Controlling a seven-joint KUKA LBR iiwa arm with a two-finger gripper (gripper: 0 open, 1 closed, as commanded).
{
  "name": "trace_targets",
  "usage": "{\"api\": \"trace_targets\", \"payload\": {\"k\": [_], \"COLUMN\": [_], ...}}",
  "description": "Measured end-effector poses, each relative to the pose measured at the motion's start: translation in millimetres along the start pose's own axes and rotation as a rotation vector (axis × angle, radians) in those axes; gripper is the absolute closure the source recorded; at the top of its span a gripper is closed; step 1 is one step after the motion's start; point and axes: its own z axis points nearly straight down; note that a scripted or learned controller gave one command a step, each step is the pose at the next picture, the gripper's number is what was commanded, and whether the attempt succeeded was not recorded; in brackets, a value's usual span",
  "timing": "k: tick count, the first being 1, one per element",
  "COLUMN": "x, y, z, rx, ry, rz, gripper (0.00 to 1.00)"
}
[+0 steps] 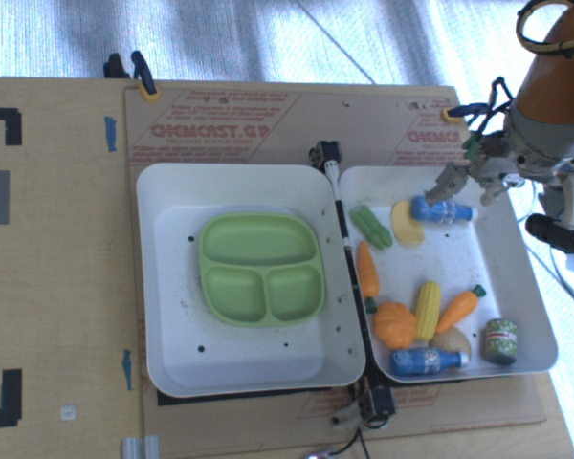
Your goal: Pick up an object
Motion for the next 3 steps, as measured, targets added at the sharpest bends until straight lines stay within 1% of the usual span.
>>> {"api": "trace_targets", "payload": {"k": [1,2,3], "x": [25.5,15.2,13.9], "y": [-42.7,-134.9,-132.7], "z": [120.6,132.2,121.2], "rx": [0.000,-0.004,-0.012], "ry": [0.000,-0.002,-0.007], "rz": [0.002,0.003,0.005], "gripper": [0.00,0.00,1.00]}}
